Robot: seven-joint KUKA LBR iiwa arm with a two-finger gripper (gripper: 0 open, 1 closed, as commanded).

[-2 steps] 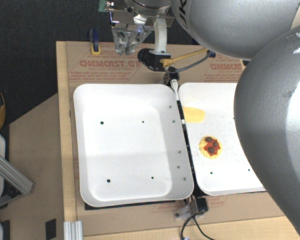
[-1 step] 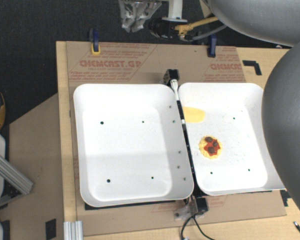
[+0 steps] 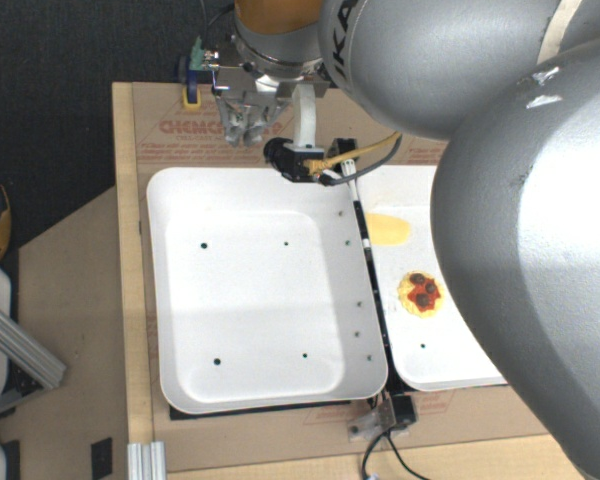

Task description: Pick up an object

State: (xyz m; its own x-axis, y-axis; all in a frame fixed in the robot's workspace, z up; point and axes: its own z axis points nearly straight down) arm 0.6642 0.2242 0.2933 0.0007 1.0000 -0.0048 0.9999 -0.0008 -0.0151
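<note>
Across the right half of the camera view the big grey KUKA arm (image 3: 500,168) filled the frame, its orange band near the top edge and its wrist reaching out beyond the far rim of the bins; I judged it stood high and off the trays, not down at a pick; under it lay the brown cardboard-topped bench (image 3: 130,268), which bore the two trays side by side so that things could be shifted from one to the other; the left shallow white plastic bin (image 3: 180,208) showed only four dark dots on its floor; the right shallow white plastic bin (image 3: 420,363), half hidden by the arm, held the task's likely things; a flat pale-yellow soft-looking piece (image 3: 388,230) lay near the bin's left wall toward the far end, and a small round yellow piece with dark red spots (image 3: 421,293) lay just nearer the camera, apart from it; both rested flat on the bin floor, untouched; the metal two-finger gripper (image 3: 244,126) hung over the cardboard beyond the left bin's far edge, well away from both pieces, and whether it stood apart or together I could not tell at that size; nothing showed in its hold; a black and yellow cable bundle (image 3: 305,160) hung just beside it at the bin's far rim.
</note>
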